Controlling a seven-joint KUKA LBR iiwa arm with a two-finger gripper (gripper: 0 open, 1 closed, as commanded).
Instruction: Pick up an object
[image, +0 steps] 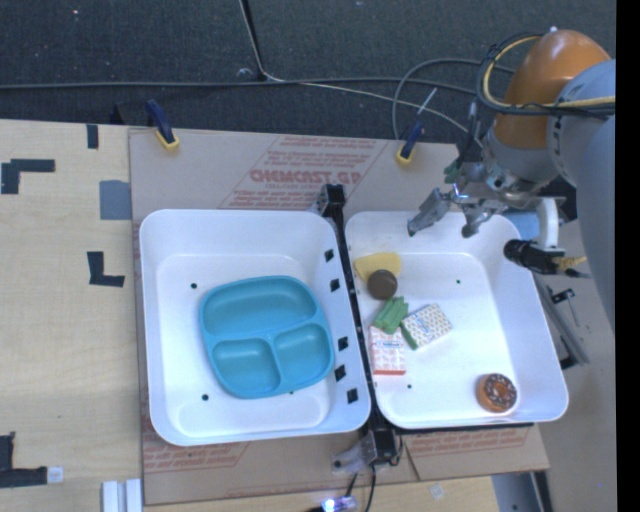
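We see grey two-finger gripper (446, 220) hovering over far edge of right shallow white bin (520, 300), fingers spread wide, nothing between them. Below it in bin: yellow wedge-shaped block (378, 264) touching small brown ball (383, 285); green block (390, 314) beside patterned white packet (426, 325); red-and-white flat packet (387, 352); brown glazed doughnut (497, 392) near front corner. We note left white bin (170, 300) holding blue plastic divided tray (266, 334).
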